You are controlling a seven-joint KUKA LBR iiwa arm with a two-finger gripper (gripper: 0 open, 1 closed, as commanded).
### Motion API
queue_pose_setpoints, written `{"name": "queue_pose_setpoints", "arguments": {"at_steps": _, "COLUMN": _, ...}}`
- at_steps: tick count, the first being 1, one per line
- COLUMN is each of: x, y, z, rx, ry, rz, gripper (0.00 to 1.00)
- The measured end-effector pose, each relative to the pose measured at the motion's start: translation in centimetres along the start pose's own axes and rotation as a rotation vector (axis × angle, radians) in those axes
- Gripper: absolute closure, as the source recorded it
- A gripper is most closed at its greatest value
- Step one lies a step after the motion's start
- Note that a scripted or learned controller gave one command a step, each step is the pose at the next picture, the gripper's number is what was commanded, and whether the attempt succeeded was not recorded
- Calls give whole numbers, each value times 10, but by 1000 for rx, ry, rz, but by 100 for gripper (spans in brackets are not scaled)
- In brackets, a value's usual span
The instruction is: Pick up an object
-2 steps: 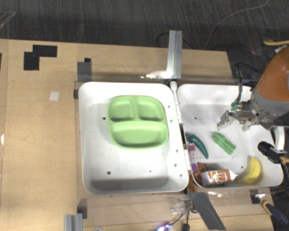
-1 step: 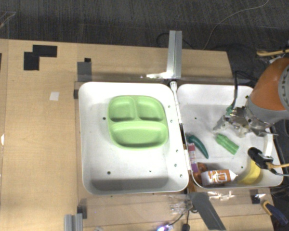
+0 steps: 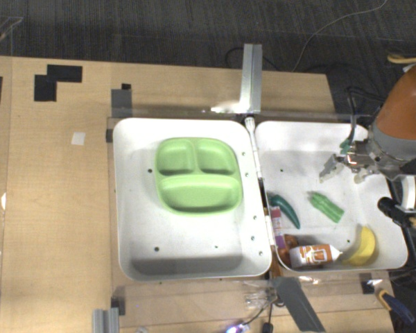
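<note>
My gripper (image 3: 344, 168) hangs over the right bin (image 3: 298, 141), at its right side, with the two fingers spread apart and nothing between them. Below and left of it lies a light green pod-shaped object (image 3: 326, 207). A dark green pepper-like object (image 3: 285, 209) lies near the bin's left wall. A yellow banana (image 3: 362, 245) rests in the front right corner. A brown and white bottle (image 3: 310, 254) lies on its side along the front wall.
The left bin (image 3: 135, 255) holds a green divided plate (image 3: 197, 173). A small purple item (image 3: 276, 221) lies against the divider between the bins. A metal post (image 3: 252, 78) stands behind the bins. Cables and black parts sit at the right edge.
</note>
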State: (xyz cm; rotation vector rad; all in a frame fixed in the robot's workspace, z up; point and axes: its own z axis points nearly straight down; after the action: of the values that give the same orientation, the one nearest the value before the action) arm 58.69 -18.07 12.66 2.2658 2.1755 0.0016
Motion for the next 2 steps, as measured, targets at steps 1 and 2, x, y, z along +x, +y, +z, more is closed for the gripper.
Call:
{"name": "queue_pose_setpoints", "arguments": {"at_steps": 1, "x": 18, "y": 1, "z": -37, "rx": -1, "ry": 0, "rz": -37, "gripper": 0}}
{"name": "queue_pose_setpoints", "arguments": {"at_steps": 2, "x": 31, "y": -29, "z": 37, "rx": -12, "ry": -2, "rz": 93, "gripper": 0}}
